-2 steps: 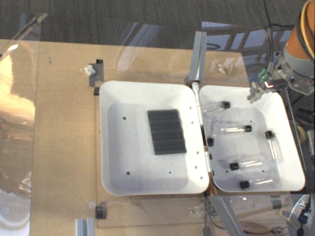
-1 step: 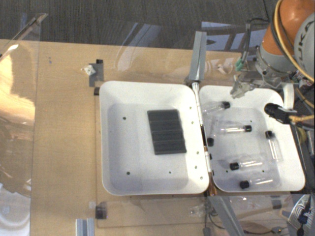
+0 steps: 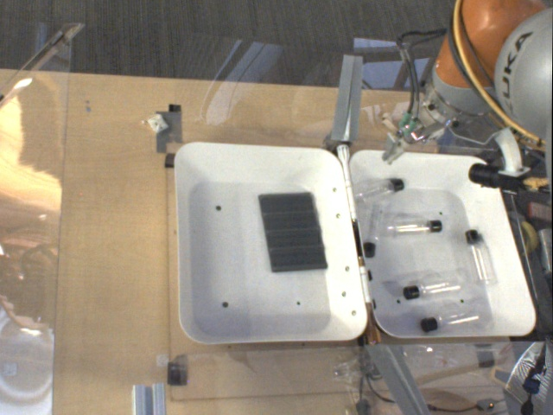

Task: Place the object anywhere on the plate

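A dark grey ribbed plate (image 3: 294, 232) lies flat in the middle of the left bin (image 3: 199, 309). Several clear tubes with black caps lie scattered in the right bin (image 3: 510, 318), among them one near the far left (image 3: 383, 188), one in the middle (image 3: 415, 227) and one at the front (image 3: 432, 290). My gripper (image 3: 404, 135) hangs over the far rim of the right bin, above and behind the tubes. It is small and cluttered with cables. I see nothing held in it.
A grey metal post (image 3: 347, 102) rises behind the seam between the two bins, just left of the gripper. The arm's orange band (image 3: 484, 24) fills the upper right. Bare wooden bench (image 3: 95, 232) extends to the left.
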Robot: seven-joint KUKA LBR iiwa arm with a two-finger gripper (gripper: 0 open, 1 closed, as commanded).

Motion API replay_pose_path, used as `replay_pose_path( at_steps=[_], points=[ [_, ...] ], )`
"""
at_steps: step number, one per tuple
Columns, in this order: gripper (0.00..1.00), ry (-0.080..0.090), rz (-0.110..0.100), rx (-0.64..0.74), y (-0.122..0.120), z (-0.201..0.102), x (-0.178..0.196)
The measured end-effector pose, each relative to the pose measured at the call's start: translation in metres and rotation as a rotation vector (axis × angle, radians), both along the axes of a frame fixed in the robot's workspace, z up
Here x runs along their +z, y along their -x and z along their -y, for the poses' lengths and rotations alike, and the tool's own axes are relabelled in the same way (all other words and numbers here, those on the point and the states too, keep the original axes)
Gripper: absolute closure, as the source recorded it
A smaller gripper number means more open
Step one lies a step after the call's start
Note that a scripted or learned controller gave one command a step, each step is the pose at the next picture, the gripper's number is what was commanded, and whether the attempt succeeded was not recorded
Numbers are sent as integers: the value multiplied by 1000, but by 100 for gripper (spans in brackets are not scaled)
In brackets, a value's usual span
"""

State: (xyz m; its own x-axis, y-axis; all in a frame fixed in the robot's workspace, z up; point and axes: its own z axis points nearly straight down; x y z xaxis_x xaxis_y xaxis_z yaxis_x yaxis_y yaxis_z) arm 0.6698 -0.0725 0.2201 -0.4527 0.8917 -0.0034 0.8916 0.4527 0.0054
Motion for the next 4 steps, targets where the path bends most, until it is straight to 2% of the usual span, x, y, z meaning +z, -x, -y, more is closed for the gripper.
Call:
replay_pose_path(
  at_steps=[1, 2, 3, 4],
  points=[
    [100, 0, 1, 285, 6, -63, -32],
    [100, 0, 1, 318, 30, -129, -34],
    [100, 1, 2, 635, 5, -195, -64],
    [100, 3, 5, 941, 30, -257, -28]
  ],
)
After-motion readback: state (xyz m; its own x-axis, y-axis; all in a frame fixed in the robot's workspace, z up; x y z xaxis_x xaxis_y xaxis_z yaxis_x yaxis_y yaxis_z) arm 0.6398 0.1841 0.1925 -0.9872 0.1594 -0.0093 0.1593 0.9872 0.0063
